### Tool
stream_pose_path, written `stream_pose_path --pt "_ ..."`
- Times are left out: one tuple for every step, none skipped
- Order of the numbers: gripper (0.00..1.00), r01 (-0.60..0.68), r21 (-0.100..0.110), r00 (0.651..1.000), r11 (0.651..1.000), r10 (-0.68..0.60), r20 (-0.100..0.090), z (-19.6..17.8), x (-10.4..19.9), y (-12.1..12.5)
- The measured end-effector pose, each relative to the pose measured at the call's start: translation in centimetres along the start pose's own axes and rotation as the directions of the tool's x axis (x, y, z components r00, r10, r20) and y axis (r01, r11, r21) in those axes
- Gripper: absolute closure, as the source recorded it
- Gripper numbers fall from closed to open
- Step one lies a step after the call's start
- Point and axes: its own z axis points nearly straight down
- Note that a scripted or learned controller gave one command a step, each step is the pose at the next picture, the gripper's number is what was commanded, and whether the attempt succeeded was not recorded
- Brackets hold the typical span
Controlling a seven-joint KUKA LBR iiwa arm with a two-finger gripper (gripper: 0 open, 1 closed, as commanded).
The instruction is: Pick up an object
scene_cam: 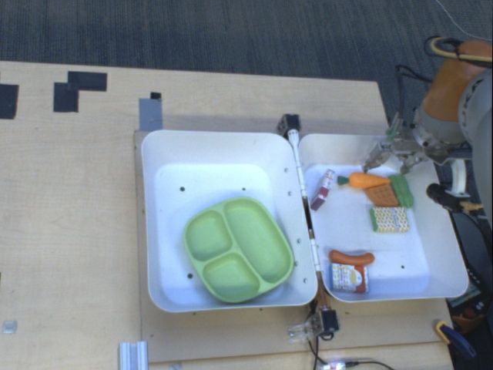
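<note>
Tool (391, 154) of the grey arm hangs over the far edge of the right bin (443, 277), near its far right corner. Its thin metal fingers spread apart and point down toward the bin floor, and nothing is seen between them, so the tool is open and holds nothing.

Just below the tool, a little toward the near side, an orange carrot (368, 181) lies flat, close to the fingertips; whether it touches them cannot be told. A green piece (401, 191) lies just beside the carrot, directly under the tool on the near side. A brown waffle-like square (381, 196) lies between these two, touching or almost touching the carrot. Nearer to the camera from the tool, a small packet with a dotted pattern (390, 220) rests on the bin floor. To the left of the tool, near the wall between the bins, lies a small dark red bottle (320, 191), tilted. Well apart from the tool, at the near side of the same bin, a sausage (352, 258) lies across the top of a small carton (348, 278).

The left bin (166, 230) is far to the left of the tool and carries a green divided plate (238, 249) with three compartments. Both bins stand on the pale wooden desk (69, 230).
</note>
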Motion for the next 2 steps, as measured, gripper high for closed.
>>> stream_pose_path --pt "0.00 -0.004 -0.002 1.000 1.000 0.004 0.005 0.7 5.6 -8.8" --pt "1.00 -0.004 -0.009 1.000 1.000 0.004 0.006 -0.5 5.6 -8.6"
